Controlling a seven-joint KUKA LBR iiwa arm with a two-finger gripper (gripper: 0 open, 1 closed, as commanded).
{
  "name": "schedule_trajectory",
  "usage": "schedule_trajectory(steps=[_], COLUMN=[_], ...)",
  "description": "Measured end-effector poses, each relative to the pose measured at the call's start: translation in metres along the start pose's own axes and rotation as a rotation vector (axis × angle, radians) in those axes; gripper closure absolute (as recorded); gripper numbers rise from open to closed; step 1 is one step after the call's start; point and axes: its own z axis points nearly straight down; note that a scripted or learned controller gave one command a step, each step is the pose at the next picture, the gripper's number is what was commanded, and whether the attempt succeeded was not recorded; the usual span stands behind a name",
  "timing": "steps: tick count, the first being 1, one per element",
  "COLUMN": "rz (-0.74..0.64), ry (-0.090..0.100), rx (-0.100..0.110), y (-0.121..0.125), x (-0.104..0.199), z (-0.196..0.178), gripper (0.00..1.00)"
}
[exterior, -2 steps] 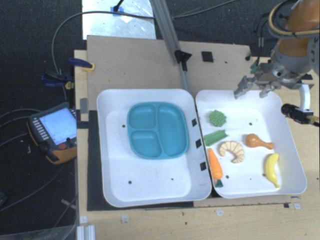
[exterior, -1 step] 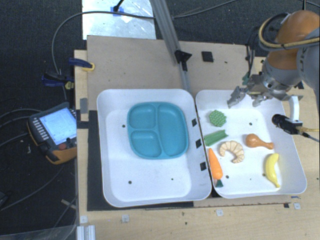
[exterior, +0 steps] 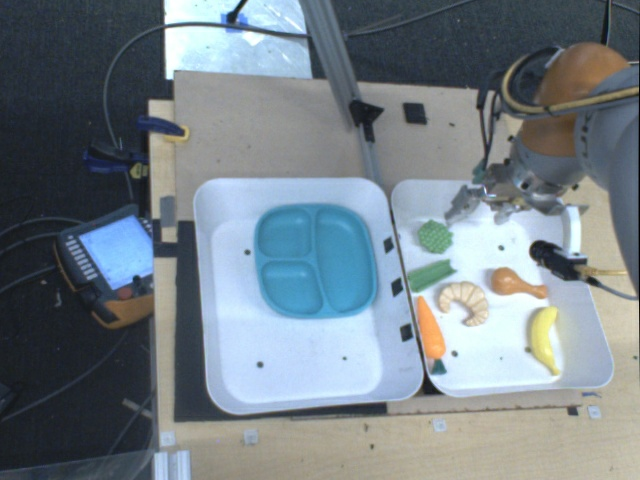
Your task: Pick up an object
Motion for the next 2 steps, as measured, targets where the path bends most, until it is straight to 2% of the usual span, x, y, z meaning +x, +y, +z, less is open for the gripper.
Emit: schedule_trajectory(steps=[1,2], rz=[-0.001,-0.002], ry=[0.000,-0.001], rx=[-0.003,-0.006], y=[0.001,0.002], x=[0.000,0.000], z=[0.051,0.037], gripper=[0.00,1.00])
